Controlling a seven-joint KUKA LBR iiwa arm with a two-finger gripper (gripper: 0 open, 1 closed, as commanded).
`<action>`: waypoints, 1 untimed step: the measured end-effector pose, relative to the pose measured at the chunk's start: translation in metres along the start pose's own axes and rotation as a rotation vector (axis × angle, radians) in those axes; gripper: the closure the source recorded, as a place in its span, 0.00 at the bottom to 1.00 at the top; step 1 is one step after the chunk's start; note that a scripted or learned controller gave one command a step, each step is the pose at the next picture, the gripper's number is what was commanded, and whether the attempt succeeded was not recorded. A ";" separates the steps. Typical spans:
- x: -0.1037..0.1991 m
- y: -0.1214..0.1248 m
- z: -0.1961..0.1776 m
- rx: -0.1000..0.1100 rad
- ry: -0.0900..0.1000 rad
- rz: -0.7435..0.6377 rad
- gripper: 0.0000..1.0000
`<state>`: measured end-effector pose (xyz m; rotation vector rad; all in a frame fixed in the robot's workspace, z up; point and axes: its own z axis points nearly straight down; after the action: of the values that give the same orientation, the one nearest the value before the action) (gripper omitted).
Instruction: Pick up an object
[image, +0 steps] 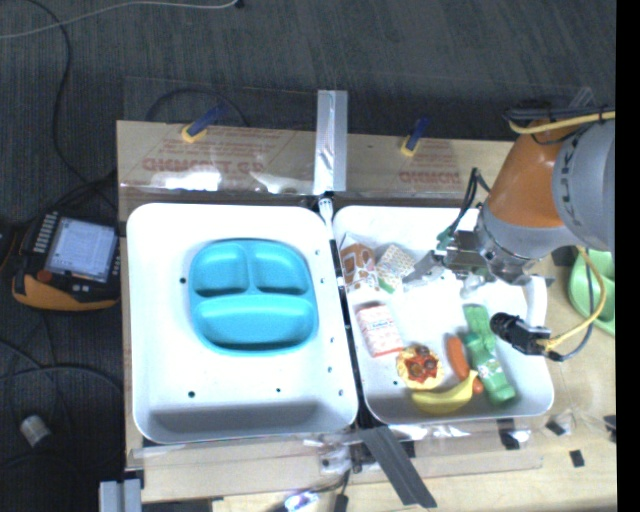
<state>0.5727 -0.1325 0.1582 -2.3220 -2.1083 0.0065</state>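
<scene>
Camera view, landmark: right bin (540, 400).
Left of it: left bin (160, 400) bearing a blue plate (252, 295).
Inside it: snack packets (375, 328), pizza toy (420, 366), banana (445, 397), carrot (458, 355), green bottle (488, 355).
Gripper (470, 265): over its upper part; opening cannot be told, nothing seen held.
Progress: nothing lifted; choosing, grasping, raising remain.
</scene>
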 end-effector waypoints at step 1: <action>-0.074 -0.001 -0.042 -0.003 -0.002 -0.009 0.00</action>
<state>0.5646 -0.2066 0.1999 -2.3146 -2.1214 0.0054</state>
